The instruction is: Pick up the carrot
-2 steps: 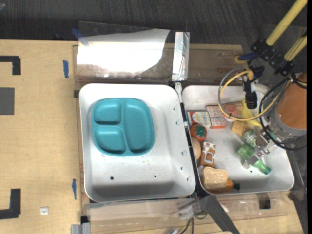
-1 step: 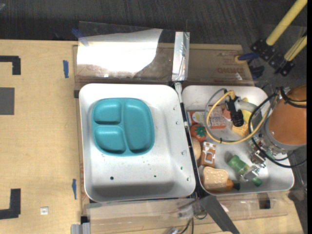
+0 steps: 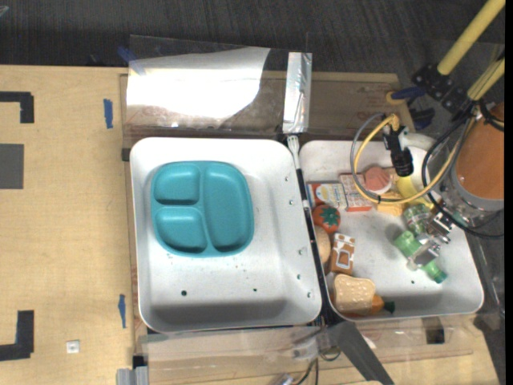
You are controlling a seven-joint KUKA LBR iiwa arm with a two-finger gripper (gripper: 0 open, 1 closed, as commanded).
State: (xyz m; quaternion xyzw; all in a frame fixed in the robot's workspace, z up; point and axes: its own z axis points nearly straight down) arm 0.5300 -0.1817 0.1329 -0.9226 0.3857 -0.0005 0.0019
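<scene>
A light wooden table (image 3: 56, 215) carried two shallow white bins side by side, seen from above at a slant. The left bin (image 3: 272, 287) held a teal divided plate (image 3: 203, 207), its three compartments bare, lying toward the bin's upper left. The right bin (image 3: 461, 287) was crowded with small items. The grey arm with its orange band (image 3: 485, 163) reached in from the right, trailing yellow and black cables over the bin's upper part, and its gripper (image 3: 429, 231) hung low over the right half of that bin, beside green and clear pieces (image 3: 418, 243) that were too blurred to name; whether the jaws were open or closed could not be told. Behind the bins, a sheet of clear plastic (image 3: 200, 91) lay across the table. In the right bin's near left corner sat a tan bread-like piece (image 3: 350, 289), and the carrot (image 3: 377, 303), orange with a dark green tip, lay just beside it against the near wall, well apart from the gripper. Farther up lay a small brown-and-white box (image 3: 343, 253), a red round item (image 3: 326, 216), a printed red-and-white packet (image 3: 341, 194) and a pink round piece (image 3: 374, 178)
</scene>
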